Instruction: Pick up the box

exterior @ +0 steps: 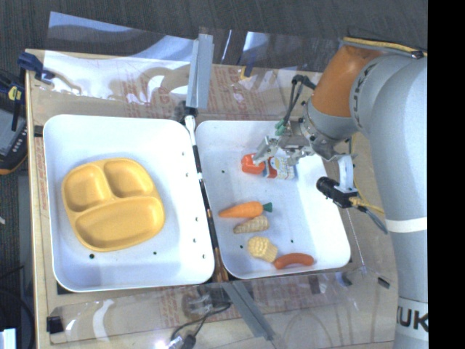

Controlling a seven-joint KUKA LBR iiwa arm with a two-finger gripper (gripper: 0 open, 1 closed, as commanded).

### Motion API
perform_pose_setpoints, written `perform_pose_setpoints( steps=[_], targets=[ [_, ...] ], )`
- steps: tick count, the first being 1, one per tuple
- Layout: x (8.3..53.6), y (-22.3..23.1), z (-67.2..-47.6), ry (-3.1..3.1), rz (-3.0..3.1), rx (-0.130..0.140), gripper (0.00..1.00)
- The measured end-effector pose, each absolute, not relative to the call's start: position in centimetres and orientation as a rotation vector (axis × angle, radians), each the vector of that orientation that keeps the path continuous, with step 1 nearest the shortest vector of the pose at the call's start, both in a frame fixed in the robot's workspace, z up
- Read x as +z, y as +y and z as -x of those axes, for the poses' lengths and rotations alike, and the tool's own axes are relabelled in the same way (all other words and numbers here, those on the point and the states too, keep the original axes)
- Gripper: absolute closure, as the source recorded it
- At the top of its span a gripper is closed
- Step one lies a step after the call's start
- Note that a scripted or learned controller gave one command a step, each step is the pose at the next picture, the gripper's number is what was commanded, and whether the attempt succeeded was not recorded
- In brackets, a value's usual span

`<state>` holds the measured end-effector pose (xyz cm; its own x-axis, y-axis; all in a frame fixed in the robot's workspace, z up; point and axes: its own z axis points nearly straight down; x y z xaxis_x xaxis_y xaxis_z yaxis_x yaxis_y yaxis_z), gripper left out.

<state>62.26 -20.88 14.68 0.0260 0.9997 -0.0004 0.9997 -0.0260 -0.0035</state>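
The box (266, 166) is small, red at its left end and white at its right, and lies in the upper middle of the right bin (330, 217). My gripper (282, 148) hangs directly over the box's right end, very close to it or touching it. The grey arm with its orange band comes in from the upper right. From this angle the gripper body hides how it meets the box.
Lower in the right bin lie a toy carrot (249, 210), a pale corn piece (251, 225), a yellow corn cob (262, 249) and a red sausage (293, 260). The left bin (58, 140) holds a yellow divided plate (112, 202).
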Motion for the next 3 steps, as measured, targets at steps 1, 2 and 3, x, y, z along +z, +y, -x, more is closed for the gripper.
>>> perform_pose_setpoints(
  steps=[1,2,3],
  targets=[
    [18.6,-20.5,-62.3,-2.441,1.98,0.0,0.0],
    [9.7,-20.8,-62.5,-2.42,2.014,-0.004,0.0],
    [10.9,-20.9,-62.6,-2.428,2.011,-0.002,1.0]
  ],
)
